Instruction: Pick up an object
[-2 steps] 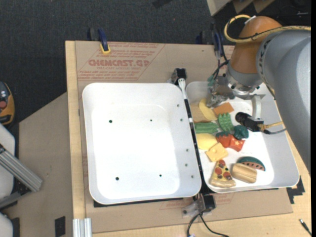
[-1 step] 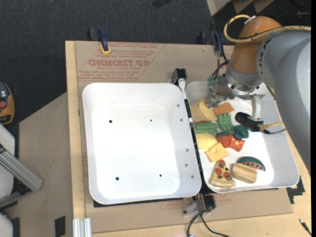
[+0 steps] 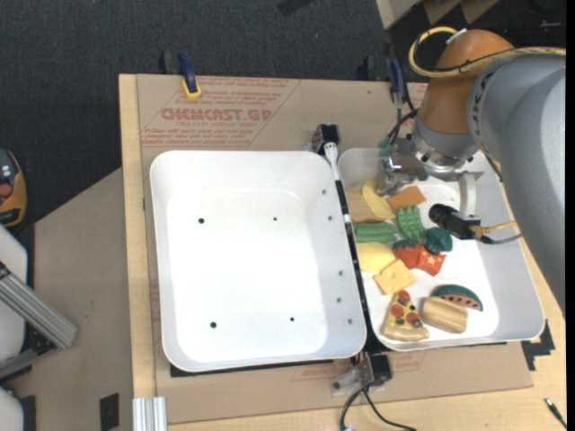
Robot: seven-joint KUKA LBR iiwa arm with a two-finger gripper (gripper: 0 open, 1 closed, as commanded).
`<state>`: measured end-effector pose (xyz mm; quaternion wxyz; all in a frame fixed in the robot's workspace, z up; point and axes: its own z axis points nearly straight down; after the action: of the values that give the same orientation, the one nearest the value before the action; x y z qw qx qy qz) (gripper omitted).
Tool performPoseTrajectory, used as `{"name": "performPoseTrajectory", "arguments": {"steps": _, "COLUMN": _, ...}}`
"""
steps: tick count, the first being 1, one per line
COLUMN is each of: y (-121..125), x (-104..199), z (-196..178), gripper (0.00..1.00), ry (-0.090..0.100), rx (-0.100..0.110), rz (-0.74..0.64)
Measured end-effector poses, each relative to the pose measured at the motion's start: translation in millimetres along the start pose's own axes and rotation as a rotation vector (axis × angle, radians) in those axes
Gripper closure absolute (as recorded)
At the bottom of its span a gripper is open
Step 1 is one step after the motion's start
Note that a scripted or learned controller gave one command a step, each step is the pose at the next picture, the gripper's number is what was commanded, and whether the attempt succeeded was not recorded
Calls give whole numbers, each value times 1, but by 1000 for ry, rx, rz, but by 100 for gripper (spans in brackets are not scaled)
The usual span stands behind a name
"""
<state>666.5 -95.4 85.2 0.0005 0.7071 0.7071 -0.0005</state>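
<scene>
The tabletop (image 3: 135, 151) bears a left bin (image 3: 243, 259) and a right bin (image 3: 512, 303) of toy food. The claw (image 3: 393, 176) hangs low over the yellow piece (image 3: 375, 201) and orange piece (image 3: 404, 196) near the far rim.

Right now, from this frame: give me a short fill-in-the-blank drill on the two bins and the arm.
1. All the toy food lies in the ____ bin as the camera sees it.
2. The pizza slice lies at the near edge of that bin, right beside the ____.
3. The pincer is down at the ____ end of the food pile, by the orange piece.
4. The band above the arm's wrist is ____.

Missing words: right; bread loaf; far; orange
</scene>
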Motion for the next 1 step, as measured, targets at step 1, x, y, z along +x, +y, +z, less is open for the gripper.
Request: {"name": "performPoseTrajectory", "arguments": {"steps": 1, "y": 3, "x": 62, "z": -108, "gripper": 100, "ry": 3, "rx": -14, "rz": -7}}
